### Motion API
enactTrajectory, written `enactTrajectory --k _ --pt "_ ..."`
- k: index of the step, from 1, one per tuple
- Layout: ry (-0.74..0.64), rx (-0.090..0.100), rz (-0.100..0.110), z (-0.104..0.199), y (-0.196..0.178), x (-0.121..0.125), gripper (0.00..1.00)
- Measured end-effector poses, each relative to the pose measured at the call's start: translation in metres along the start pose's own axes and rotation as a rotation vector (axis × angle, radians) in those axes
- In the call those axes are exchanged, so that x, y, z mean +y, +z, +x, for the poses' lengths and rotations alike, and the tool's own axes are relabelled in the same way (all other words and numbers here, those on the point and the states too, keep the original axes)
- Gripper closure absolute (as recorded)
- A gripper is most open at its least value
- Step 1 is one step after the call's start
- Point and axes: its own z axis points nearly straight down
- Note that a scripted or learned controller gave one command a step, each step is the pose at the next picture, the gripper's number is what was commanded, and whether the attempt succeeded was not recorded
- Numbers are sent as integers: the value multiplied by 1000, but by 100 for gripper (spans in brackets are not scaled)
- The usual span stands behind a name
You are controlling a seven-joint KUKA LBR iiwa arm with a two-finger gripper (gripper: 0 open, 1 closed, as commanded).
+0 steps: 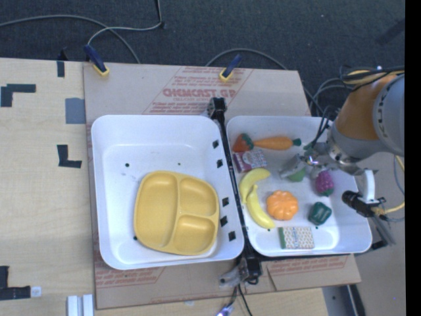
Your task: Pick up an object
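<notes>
gripper just left of purple grapes | finger state: cannot tell | grapes look light, bumpy, slippery | grip across widest middle

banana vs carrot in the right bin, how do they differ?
Colour: the banana is yellow, the carrot orange with a green tip. Shape: the banana is curved, the carrot straight and tapered. Pose: the banana runs roughly along the bin's left wall, the carrot lies crosswise near the far edge. Both are toy foods lying flat in the right bin.
</notes>
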Motion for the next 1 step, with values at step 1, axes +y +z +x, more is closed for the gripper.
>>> enactTrajectory --k 1 --pt "2 -11 0 -5 -7 -1 100"
